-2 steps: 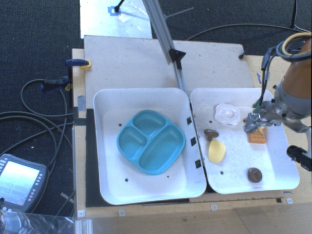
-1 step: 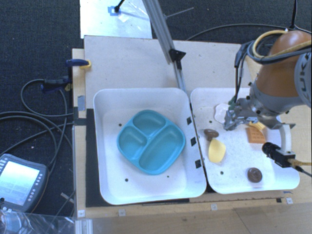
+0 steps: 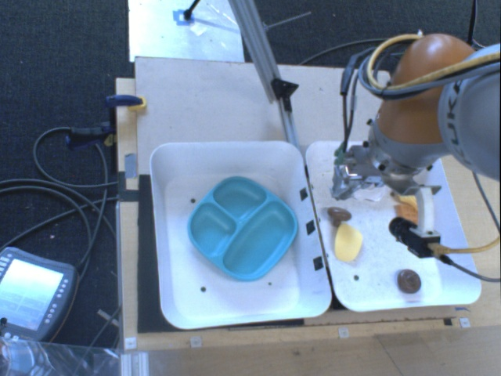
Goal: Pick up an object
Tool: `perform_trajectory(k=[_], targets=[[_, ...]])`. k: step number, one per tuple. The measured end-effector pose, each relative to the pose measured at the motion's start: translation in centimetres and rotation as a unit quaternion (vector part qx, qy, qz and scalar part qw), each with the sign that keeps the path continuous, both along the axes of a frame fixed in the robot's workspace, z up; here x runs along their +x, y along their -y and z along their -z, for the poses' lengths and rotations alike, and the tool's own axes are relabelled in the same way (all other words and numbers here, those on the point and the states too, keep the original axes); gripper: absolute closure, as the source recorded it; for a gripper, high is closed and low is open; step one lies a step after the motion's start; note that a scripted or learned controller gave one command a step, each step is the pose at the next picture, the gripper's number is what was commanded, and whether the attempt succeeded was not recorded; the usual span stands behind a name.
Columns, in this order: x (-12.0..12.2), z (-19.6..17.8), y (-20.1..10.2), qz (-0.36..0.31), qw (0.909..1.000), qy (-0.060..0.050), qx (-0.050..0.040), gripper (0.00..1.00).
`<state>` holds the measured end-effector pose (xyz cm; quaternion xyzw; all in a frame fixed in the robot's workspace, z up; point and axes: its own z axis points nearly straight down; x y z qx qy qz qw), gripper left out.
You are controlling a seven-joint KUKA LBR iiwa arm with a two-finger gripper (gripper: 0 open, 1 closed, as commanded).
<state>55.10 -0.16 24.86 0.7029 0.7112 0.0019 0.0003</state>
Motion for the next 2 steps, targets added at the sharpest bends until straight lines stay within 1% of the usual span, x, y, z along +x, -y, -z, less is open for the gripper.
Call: perform_trajectory(k=[1,2], targets=[[0.4,0.1,-4.9,0.0,1.0,0.0,-0.0002,1.0],[2.0,0.5,-8.9,0.001,1.0,0.0,-0.0003,1.0]])
